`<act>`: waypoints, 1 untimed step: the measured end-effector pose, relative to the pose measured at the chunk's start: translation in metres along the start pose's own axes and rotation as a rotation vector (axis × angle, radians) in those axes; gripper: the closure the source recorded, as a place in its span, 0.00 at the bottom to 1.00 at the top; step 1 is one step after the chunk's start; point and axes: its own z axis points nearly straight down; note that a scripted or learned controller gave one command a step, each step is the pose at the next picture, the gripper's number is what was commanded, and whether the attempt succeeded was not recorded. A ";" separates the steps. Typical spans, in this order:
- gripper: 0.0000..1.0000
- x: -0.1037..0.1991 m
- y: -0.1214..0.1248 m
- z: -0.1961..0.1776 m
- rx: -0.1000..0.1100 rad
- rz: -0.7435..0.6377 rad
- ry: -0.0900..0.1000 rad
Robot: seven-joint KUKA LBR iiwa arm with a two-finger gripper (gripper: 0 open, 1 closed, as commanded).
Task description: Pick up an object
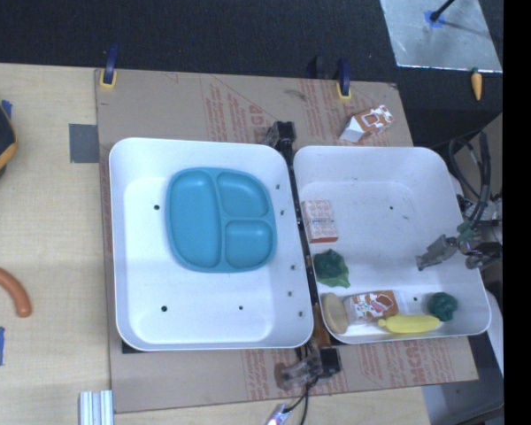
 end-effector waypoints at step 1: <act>1.00 0.000 0.000 -0.010 0.001 -0.004 0.000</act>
